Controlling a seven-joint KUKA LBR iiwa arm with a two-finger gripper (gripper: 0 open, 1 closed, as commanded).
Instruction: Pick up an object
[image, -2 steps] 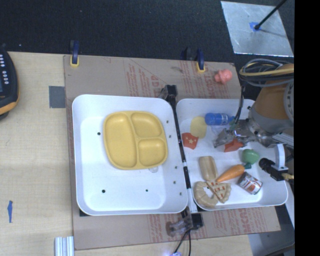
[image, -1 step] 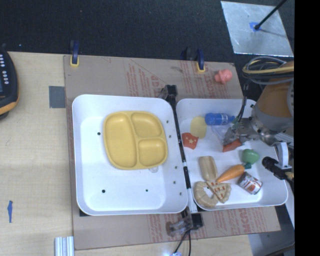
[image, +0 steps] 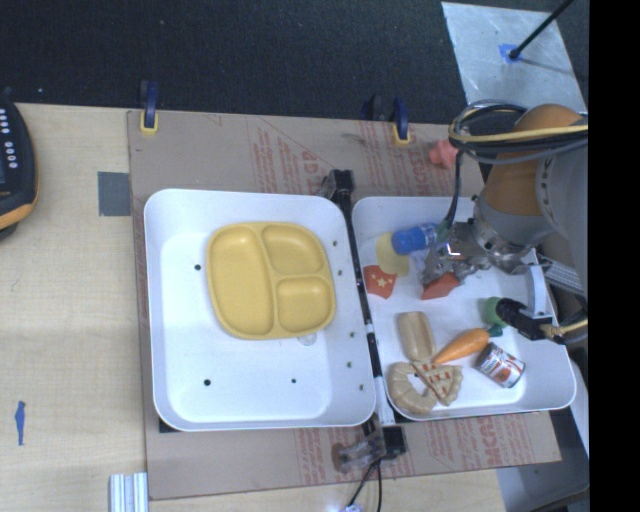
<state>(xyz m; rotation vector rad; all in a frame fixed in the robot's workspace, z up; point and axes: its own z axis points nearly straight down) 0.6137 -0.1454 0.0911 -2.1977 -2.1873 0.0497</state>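
My gripper (image: 446, 266) reaches down into the right bin (image: 556, 398) near its back middle. It sits right over a red-brown piece (image: 440, 288) whose lower end pokes out beneath it. A blue bottle (image: 412, 239) lies just left of the gripper, beside a pale yellow item (image: 392, 256). A small red piece with a yellow star (image: 379, 282) rests by the bin's left wall. Nearer the front lie a tan bun (image: 415, 334), an orange carrot (image: 462, 346), a waffle-like pastry (image: 428, 384) and a small red can (image: 499, 365).
The left bin (image: 180, 390) holds a yellow divided plate (image: 270, 278). A wall with black clips divides the two bins (image: 360, 300). A pink item (image: 443, 154) lies on the cardboard behind the right bin. A dark device (image: 14, 165) sits at the far left edge.
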